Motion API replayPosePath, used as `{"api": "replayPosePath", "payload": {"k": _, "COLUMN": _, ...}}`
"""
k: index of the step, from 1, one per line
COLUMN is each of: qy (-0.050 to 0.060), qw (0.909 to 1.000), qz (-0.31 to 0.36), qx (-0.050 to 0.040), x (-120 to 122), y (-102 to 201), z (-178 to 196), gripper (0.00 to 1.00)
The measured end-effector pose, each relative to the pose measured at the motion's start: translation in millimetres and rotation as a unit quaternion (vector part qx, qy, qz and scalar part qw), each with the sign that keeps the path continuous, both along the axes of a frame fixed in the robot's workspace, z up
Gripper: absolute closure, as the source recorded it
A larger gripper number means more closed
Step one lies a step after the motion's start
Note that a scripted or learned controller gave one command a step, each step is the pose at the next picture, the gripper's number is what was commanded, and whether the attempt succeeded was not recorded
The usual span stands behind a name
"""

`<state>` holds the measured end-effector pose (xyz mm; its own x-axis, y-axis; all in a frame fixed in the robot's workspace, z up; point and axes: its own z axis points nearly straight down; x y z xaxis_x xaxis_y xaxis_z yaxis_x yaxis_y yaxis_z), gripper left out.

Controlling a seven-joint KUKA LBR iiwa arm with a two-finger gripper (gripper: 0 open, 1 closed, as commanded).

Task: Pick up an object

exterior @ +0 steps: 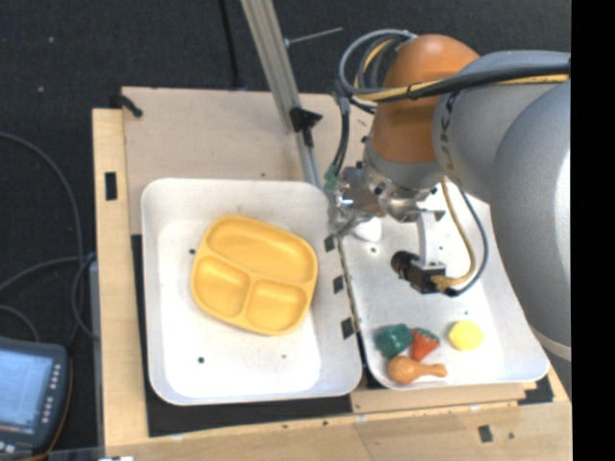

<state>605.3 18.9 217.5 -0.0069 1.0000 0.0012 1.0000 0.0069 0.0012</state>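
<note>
Dark floor surrounds the worktop [221, 133]; my claw [357, 214], grip state I cannot tell, hangs by the right bin's [500, 353] far-left wall, risking a collision, toys lying well nearer.

A smooth, glossy yellow plastic tray [255, 275] lies in a matt white bin [163, 257] on a pale wooden bench [192, 133].

No writing or numbers can be read here, perhaps from blur.

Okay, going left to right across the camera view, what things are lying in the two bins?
Yellow divided plate → green toy → orange drumstick-shaped toy, with a small red piece just above it → yellow ball.
</note>
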Motion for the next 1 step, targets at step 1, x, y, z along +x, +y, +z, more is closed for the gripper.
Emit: {"api": "replayPosePath", "payload": {"k": 1, "qy": 0.000, "qw": 1.0000, "qz": 0.001, "qx": 0.0005, "x": 9.8, "y": 51.6, "z": 12.0, "gripper": 1.00}}
